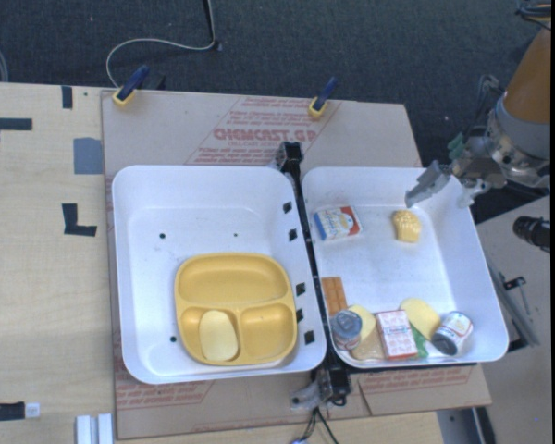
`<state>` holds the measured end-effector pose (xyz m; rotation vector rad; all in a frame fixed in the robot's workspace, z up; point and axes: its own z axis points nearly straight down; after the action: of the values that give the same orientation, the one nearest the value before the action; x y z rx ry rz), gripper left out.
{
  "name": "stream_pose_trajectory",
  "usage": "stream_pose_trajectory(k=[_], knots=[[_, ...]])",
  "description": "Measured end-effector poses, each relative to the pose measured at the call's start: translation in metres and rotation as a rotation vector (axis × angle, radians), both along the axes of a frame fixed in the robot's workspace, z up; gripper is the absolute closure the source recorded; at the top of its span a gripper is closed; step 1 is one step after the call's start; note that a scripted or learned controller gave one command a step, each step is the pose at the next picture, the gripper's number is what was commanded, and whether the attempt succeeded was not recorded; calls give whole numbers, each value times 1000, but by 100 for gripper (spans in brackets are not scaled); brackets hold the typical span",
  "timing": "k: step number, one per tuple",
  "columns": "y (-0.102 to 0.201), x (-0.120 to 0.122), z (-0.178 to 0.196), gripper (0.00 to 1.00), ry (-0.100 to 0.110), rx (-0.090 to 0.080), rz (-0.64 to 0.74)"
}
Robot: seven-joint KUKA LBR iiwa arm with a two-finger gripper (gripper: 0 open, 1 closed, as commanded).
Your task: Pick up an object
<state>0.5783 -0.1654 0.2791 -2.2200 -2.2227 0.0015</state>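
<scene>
Cardboard-covered worktop [259,137] is carrying two bins, the claw [432,185] is hovering open and empty just beside the corn [407,226], probably light, knobbly, best pinched across its middle.

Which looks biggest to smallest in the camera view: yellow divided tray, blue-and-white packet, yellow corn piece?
1. yellow divided tray, by far largest.
2. blue-and-white packet.
3. yellow corn piece, somewhat smaller than the packet.

I can't read the labels on the small cans [453,332] and packets [396,333], and the arm [527,91] runs off frame.
</scene>
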Motion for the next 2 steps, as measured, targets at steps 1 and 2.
stream_pose_trajectory(k=[1, 2], knots=[[-17, 82, -119, 0, 8, 1, 1], [-35, 65, -181, 0, -3, -1, 0]])
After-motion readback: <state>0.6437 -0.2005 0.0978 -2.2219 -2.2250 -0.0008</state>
